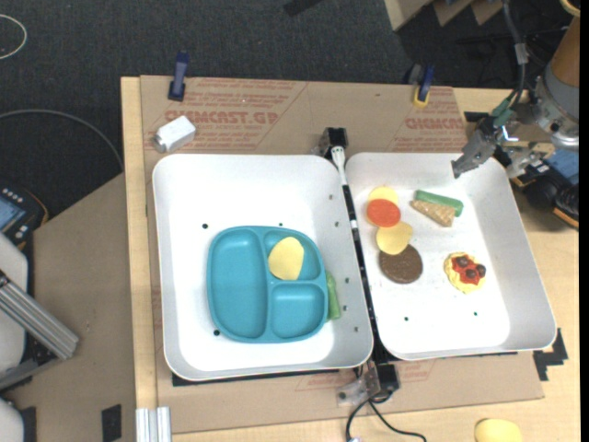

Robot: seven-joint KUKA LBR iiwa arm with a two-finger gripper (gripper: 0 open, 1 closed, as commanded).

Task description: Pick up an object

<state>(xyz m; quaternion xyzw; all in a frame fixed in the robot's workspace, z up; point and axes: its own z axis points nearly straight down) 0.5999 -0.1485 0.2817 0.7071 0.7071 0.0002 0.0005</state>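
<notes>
The right bin (515,247) holds several small toy foods. An orange disc (384,213) lies with a yellow piece (385,195) just behind it and a yellow round (395,238) in front of it. Nearer still is a brown cookie (401,265). A green and tan wedge (436,206) lies to the right of the orange disc, and a small pizza (465,271) sits further forward. My gripper (465,162) hangs over the bin's far right corner, above and behind the wedge, with nothing seen in it.
The left bin (184,210) holds a teal divided plate (248,288) with a yellow piece (286,259) on it and a green strip (332,297) at its right edge. Blue clamps (179,75) (422,86) and a white block (175,133) sit at the bench's far edge.
</notes>
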